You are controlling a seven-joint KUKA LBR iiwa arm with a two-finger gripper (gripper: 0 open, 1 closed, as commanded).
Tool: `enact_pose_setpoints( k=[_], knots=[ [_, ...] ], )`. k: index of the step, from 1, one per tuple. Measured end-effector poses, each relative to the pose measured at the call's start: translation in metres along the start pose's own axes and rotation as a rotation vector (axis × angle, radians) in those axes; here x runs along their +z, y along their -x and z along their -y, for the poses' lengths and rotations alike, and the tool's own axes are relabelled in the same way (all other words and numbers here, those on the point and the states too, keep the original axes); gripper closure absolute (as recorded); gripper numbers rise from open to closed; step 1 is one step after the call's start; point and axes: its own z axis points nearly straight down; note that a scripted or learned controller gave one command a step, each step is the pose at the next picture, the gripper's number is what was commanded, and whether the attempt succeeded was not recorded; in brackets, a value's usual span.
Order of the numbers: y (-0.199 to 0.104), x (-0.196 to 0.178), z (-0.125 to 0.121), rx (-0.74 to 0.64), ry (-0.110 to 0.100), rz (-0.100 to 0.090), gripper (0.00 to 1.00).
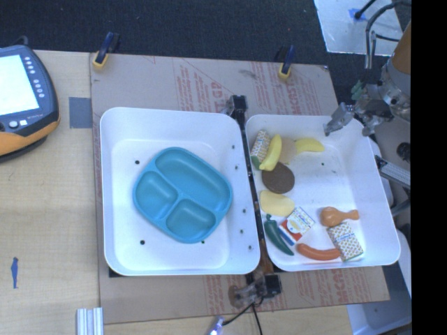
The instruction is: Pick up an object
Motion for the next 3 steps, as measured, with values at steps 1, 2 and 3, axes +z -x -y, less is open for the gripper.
enact_pose_setpoints(
  k=[1, 2, 3],
  knots=[
    [-0.031, 0.057, 0.054, 0.0, -0.002, 0.0, 0.0],
    [-0.091, 0.101, 0.031, -0.003, -0.003, 0.0, 0.0],
    [-0.073, 0.137, -0.022, -0.001, -0.006, 0.002, 0.0]
  ],
)
